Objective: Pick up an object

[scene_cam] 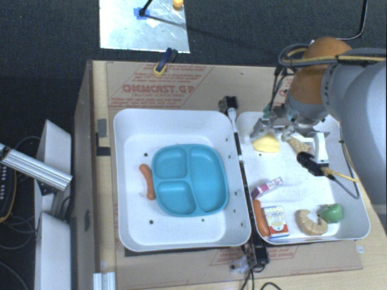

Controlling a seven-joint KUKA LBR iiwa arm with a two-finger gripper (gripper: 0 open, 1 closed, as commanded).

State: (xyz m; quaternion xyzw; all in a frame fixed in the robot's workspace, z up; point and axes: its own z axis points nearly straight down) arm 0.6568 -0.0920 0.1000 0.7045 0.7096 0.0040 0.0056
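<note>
Nearest, a small carton [275,219] and a croissant [311,222] lie along the right bin's [357,222] front edge; farther back the hand [279,127] hangs just over a yellow piece [266,144] (seemingly the target); grasp looks unfinished, so lowering and closing come next.

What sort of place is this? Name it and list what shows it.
Probably a robotics lab test bench, not a kitchen. Two white bins sit on a board over dark carpet, holding toy food such as a croissant and a blue divided plate, with the grey arm reaching over the right bin.
</note>
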